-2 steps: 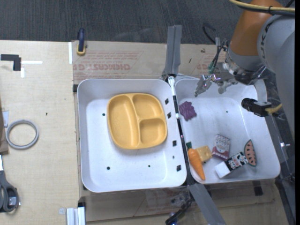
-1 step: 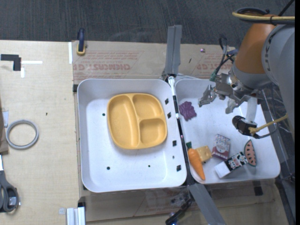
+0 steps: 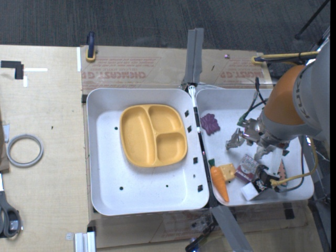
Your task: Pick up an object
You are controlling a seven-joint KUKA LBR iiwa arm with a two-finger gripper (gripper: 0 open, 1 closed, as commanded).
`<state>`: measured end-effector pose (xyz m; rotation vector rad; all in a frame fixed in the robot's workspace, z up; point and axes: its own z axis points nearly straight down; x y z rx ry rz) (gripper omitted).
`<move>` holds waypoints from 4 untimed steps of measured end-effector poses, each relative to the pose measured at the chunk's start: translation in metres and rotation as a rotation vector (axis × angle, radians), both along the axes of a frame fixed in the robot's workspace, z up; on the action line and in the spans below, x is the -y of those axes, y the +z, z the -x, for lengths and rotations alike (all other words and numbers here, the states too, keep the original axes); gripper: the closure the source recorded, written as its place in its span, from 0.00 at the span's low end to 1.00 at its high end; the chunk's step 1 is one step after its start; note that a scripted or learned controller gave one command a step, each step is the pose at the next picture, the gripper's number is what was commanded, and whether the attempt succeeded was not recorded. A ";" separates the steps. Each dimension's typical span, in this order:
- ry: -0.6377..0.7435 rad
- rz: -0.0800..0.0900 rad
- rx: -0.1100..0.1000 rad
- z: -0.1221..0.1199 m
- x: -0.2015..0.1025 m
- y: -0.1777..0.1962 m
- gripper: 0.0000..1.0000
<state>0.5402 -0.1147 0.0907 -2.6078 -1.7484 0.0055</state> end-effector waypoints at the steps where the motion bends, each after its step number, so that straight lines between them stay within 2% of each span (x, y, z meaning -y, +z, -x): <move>1: 0.424 -0.002 0.002 0.020 0.013 0.000 0.00; 2: 0.366 -0.002 0.001 0.063 -0.007 0.000 0.00; 3: 0.363 -0.003 0.001 0.063 -0.007 0.009 1.00; 4: 0.577 0.000 0.003 0.021 -0.001 0.168 1.00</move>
